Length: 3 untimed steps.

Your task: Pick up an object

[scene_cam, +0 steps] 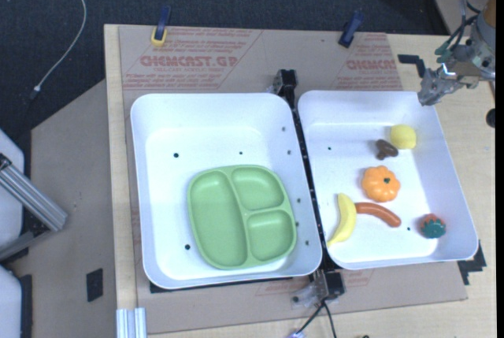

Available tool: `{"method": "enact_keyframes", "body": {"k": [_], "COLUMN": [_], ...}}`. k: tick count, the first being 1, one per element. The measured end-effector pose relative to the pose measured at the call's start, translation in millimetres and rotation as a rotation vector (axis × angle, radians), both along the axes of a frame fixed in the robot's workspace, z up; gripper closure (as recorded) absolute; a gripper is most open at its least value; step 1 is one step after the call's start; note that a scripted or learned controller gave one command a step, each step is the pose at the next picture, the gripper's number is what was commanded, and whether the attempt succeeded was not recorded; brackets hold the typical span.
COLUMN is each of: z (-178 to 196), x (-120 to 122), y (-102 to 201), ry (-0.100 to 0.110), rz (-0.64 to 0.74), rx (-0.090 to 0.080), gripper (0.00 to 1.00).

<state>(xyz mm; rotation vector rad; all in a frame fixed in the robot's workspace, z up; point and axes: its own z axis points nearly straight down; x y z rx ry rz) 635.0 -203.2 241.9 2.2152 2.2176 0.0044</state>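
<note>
The right bin [331, 122] holds several toy foods. A yellow lemon [404, 136] lies at its back right, with a small brown piece [385, 147] touching its left side. An orange pumpkin [381, 183] sits mid-bin. In front of it lie a yellow banana [343, 218] and a red-brown sausage [378, 213], end to end. A small red and green item [431, 226] rests near the front right corner. My gripper [433, 91] hangs over the bin's back right corner, above and right of the lemon, with nothing seen in it.
The left bin [157, 131] holds a green divided plate [240, 214] toward its front. A black clamp [285, 82] sits between the bins at the back. Yellow [160, 33] and blue [350, 29] clips hold the cardboard base's far edge.
</note>
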Motion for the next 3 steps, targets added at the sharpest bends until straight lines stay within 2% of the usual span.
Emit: {"method": "enact_keyframes", "body": {"k": [1,3], "z": [-12.5,-9.8], "x": [-11.3,-39.2], "y": [53.5,142.0], "ry": [0.011,0.010], "rz": [0.003,0.003], "rx": [0.005,0.005], "gripper": [1.00,1.00]}}
